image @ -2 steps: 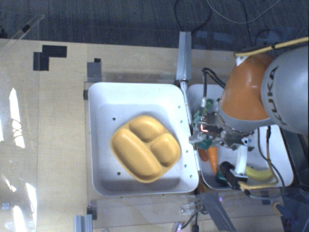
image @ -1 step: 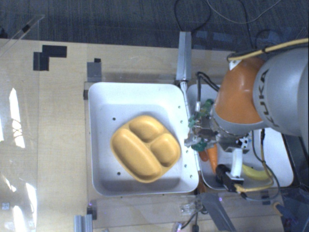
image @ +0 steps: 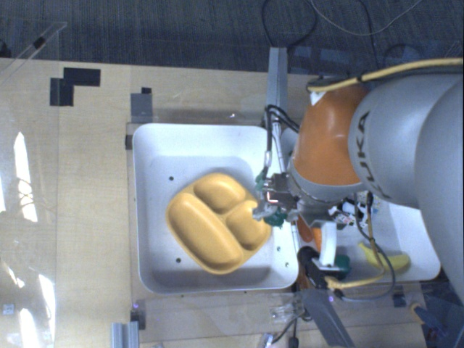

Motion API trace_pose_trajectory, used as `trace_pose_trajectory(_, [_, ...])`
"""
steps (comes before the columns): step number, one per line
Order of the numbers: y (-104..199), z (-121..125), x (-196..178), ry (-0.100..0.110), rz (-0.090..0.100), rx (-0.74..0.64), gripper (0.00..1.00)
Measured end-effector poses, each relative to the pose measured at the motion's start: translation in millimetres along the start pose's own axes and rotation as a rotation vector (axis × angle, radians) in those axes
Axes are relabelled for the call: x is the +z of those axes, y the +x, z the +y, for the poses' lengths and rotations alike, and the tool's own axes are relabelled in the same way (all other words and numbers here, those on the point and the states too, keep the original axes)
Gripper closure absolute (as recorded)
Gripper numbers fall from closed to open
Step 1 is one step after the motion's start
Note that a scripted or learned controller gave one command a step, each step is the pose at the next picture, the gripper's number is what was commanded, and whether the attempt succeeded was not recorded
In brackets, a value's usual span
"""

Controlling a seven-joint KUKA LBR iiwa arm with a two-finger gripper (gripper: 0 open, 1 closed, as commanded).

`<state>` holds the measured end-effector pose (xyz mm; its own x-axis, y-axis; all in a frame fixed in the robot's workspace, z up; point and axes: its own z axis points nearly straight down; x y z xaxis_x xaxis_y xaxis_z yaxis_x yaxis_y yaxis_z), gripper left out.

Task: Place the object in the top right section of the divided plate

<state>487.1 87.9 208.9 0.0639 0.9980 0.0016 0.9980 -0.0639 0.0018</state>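
The pale wooden bench takes up most of the camera view, with dark carpet beyond its far edge and a black L-shaped mark near its upper left corner; the grey arm comes in from the right and covers much of that side, its orange band sitting just above the wrist. The left bin lies in the middle of the view and its white floor is open to sight; the right bin is largely hidden under the arm, with only a strip of its floor visible at the lower right. The yellow divided plate rests in the left bin, turned at a slant; it has one long section along its lower left, one section at its top and one at its right. The gripper hangs at the plate's right rim, above the edge of the right-hand section; whether it is open or closed I cannot tell. A yellow curved thing lies in the right bin, near its front; a small orange thing shows just beneath the wrist, at the wall between the bins. A small green piece shows at the gripper's tip, touching or just over the plate's right rim; whether it is gripped I cannot tell.
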Motion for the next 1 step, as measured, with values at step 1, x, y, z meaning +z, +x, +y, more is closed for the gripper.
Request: trace_pose_trajectory(1, [60.7, -4.0, -9.6, 0.0, 0.0, -0.044, 1.0])
